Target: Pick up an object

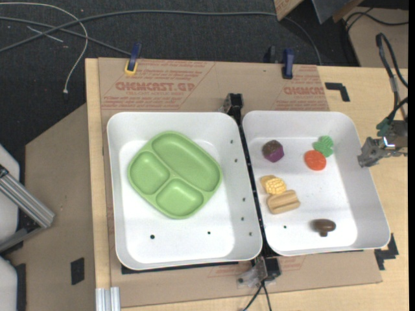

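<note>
two shallow white bins sit side by side on a cardboard-covered table [194, 76], meeting along a dark seam down the middle. left bin [130, 238] holds a light green divided plate [174, 173], three compartments, lying flat and turned at an angle, in the upper middle of the bin; nothing rests in its compartments. right bin [363, 232] holds five small things, none touching the walls. purple round piece [273, 151] near the upper left of that bin. orange-red round piece [316, 161] to its right, with a green leafy piece [324, 144] just above it, the two touching or nearly so; cannot tell which. yellow corn piece [274, 185] below the purple one, and a tan bread-like piece [283, 201] directly under the corn, edges touching. dark brown lump [323, 225] lies alone toward the lower right, well apart from the rest. gripper [373, 152] sits at the far right, over the right bin's outer rim, level with the orange-red piece and apart from it; grey metal, small in view, cables running up behind it. fingers too small and blurred to read: cannot tell how far apart they are, and nothing is seen between them. two clamps on the table's far edge, a blue and yellow clamp [134, 57] on the left, a blue clamp [288, 63] on the right. loose white cables [45, 18] trail across the dark floor at upper left.
</note>
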`<state>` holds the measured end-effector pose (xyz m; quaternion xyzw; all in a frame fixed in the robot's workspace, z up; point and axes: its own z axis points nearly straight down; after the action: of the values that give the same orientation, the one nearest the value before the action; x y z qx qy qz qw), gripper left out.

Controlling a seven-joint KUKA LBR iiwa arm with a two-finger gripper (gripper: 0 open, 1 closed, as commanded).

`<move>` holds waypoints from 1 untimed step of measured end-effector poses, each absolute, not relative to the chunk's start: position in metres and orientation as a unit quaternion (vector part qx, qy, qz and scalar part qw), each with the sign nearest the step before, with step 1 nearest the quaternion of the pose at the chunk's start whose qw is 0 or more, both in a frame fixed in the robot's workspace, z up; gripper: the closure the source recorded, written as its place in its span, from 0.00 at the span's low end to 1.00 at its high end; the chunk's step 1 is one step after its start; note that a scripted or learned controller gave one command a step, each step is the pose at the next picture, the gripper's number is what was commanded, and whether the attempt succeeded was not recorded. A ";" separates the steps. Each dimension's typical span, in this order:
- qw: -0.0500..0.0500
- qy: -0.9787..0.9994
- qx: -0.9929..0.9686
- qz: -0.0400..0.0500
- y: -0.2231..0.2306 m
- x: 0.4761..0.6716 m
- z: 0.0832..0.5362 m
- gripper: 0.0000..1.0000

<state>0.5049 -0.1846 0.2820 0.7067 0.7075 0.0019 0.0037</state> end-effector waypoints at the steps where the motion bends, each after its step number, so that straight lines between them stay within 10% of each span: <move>1: -0.001 0.709 0.705 0.000 -0.143 0.519 0.271 1.00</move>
<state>0.5192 -0.1433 0.2707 0.7054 0.7088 0.0003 -0.0014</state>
